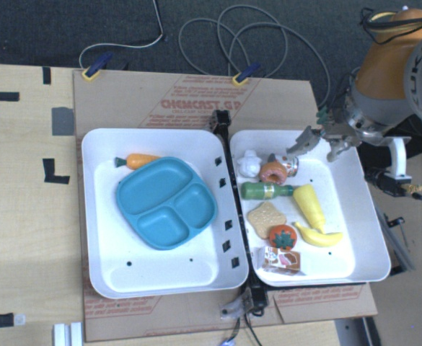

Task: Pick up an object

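The right bin (362,215) sat crowded with toy food. The gripper (316,144), fingers spread and seemingly empty, hovered at two o'clock from the doughnut (273,171).

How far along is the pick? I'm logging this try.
Nothing is picked yet. The pincer hangs open over the right bin's upper edge, holding nothing, near the donut. The green bottle, banana and tomato lie in the bin. Descent, grasp and lift remain.
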Motion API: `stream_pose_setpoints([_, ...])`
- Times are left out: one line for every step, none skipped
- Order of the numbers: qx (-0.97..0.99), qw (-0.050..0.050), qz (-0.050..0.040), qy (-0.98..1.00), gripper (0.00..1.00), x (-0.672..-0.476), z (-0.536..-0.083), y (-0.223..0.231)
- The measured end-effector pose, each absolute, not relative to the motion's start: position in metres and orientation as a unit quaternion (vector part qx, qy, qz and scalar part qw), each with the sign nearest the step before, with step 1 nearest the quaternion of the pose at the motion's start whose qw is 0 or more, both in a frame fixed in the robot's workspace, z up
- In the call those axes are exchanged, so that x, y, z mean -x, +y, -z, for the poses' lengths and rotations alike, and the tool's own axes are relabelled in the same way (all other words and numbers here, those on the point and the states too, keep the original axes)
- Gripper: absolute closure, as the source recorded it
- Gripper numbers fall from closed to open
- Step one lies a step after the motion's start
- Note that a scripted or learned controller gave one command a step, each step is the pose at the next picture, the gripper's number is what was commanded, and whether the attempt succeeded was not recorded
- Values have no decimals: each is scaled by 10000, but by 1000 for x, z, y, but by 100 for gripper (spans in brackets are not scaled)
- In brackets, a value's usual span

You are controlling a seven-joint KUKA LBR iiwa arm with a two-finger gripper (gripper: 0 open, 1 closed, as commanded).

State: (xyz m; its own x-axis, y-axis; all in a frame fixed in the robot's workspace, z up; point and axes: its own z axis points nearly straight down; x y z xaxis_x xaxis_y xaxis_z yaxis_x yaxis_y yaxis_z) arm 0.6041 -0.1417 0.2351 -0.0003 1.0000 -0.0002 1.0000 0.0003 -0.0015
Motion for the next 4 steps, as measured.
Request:
stream_pose_setpoints([7062, -71, 46, -7080, 0, -648, -119, -102])
stream_pose_setpoints([7060, -101, 52, -7081, 0, -648, -113, -113])
stream_pose_setpoints([7070, -18, -2, -7072, 0, -665, -172, -178])
stream_pose_setpoints([7066, -13, -2, -7076, 0, -668, -96, -160])
